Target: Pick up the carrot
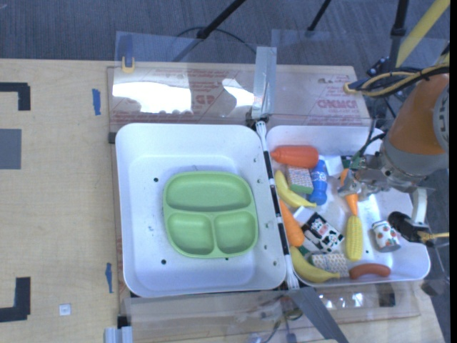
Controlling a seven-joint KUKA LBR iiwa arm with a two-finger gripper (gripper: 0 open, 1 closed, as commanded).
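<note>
The carrot [290,227] lies along the left wall of the right bin [418,263], between two bananas. The gripper [355,185] hangs over the bin's middle, near a small orange piece; honestly can't tell if it's spread or pinching. The left bin [132,191] has a green divided plate [210,214].

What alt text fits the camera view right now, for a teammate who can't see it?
The gripper hangs over the right bin, above a small carrot among toy food. A longer carrot lies by the bin's left wall, and a green divided plate sits in the left bin.
</note>
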